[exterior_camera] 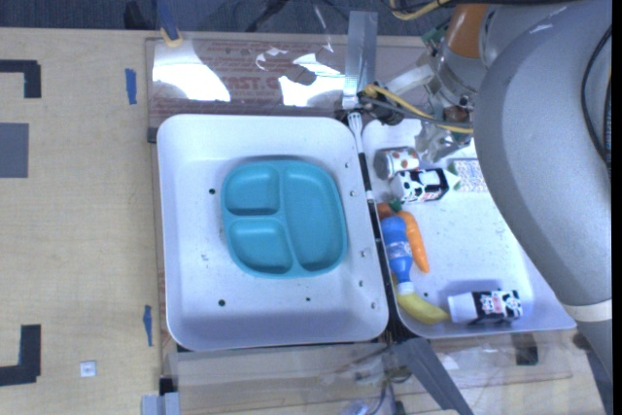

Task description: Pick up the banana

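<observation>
Looming over the right side, the grey arm (554,131) is the nearest and biggest thing in view, its orange band up at the top and its wrist reaching toward the far end of the right bin (486,238); the gripper (442,133) sits there above a small black-and-white carton, and whether it is open or closed I cannot tell, though nothing is visibly caught in it. Next in size, the left bin (185,238) carries a teal divided plate (285,217) in its middle. Inside the right bin, along the wall it shares with the left one, lie a blue bottle (397,253) and an orange carrot (417,243) side by side, and a second black-and-white carton (494,305) rests near the front edge. The banana (421,308) lies at the front left corner of that bin, just beside the bottle's cap and well apart from the gripper. Judging by this, the pick has not begun: approach, grasp and lift all remain
</observation>
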